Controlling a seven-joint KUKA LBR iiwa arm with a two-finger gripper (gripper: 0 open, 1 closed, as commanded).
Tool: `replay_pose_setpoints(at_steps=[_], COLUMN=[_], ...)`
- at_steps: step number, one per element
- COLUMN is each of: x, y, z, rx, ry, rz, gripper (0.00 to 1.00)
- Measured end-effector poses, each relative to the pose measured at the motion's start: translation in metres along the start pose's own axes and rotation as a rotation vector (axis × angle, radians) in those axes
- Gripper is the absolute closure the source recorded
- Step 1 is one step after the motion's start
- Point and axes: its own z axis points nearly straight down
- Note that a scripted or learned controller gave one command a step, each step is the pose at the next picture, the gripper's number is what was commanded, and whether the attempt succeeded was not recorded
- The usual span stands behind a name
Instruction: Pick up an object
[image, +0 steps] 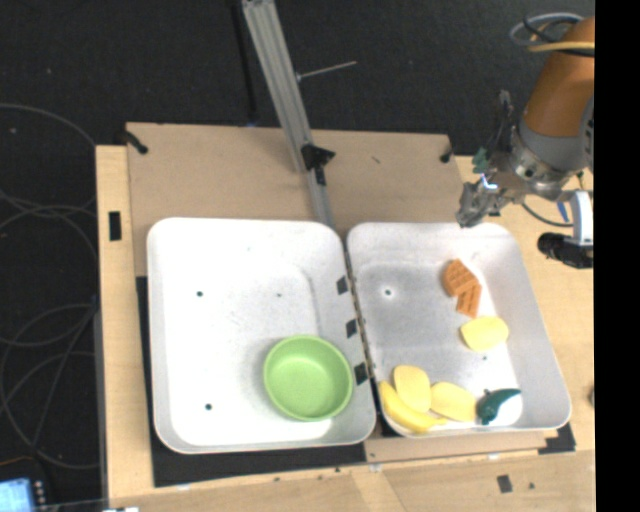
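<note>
The right bin (400, 260) holds an orange ridged piece (462, 284), a pale yellow round piece (484, 332), several yellow pieces (425, 397) along its front edge and a small dark teal thing (494, 405) at the front right. A green bowl (308, 376) sits in the left bin (220, 300) near its front right corner. My gripper (473, 210) hangs above the right bin's back right corner, up and to the right of the orange piece and apart from everything in the bin. Nothing shows between its fingers.
A slanted metal pole (287, 95) runs from the top of the view down to the gap between the bins. The brown bench board (230, 170) lies bare behind the bins. Cables (560, 215) hang by the arm at the right.
</note>
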Motion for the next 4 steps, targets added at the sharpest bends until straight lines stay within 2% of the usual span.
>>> replay_pose_setpoints(at_steps=[2, 4], x=[0.111, 0.229], y=[-0.027, -0.033], z=[0.01, 0.007], rx=[0.007, 0.006], ry=[0.002, 0.002], rz=[0.002, 0.002], gripper=[1.0, 1.0])
